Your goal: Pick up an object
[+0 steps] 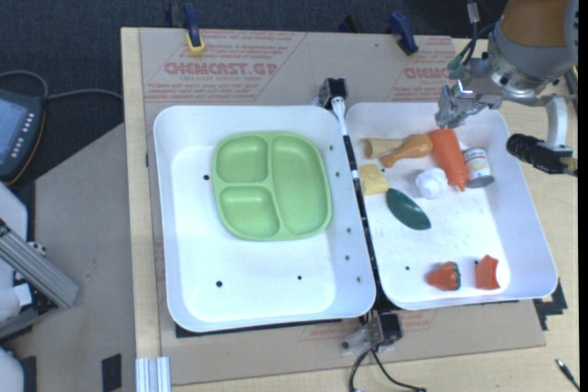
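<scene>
The gripper [453, 110] hangs over the top of the right bin [524, 234], right at the top end of the orange carrot [447, 157], but I cannot tell if it is open or shut.
</scene>
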`<state>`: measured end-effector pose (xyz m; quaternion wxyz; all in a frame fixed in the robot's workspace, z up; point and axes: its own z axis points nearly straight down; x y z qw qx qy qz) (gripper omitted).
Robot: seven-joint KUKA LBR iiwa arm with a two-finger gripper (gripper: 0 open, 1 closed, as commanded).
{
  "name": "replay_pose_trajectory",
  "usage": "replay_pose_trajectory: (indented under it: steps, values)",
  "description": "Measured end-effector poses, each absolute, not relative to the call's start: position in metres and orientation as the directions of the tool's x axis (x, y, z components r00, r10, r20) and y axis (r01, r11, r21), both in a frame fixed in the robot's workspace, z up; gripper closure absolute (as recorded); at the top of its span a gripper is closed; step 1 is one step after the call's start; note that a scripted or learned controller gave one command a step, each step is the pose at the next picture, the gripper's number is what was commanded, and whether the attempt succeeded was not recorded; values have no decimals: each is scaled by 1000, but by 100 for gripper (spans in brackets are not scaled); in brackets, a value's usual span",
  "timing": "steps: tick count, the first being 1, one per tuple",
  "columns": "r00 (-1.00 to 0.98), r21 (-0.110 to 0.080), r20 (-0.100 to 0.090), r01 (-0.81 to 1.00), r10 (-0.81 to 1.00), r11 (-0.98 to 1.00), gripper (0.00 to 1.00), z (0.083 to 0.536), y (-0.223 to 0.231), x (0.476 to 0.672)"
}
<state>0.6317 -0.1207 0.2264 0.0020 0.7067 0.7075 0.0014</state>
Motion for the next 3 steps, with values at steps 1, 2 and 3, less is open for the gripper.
replay_pose_trajectory:
  steps: [1,2,3]
  values:
    - [-5,-2,3,1000,1000,5,100,216,-70,631]
    - [-7,3,2,1000,1000,7,100,225,-14,638]
    - [-6,-1,2,1000,1000,6,100,236,39,626]
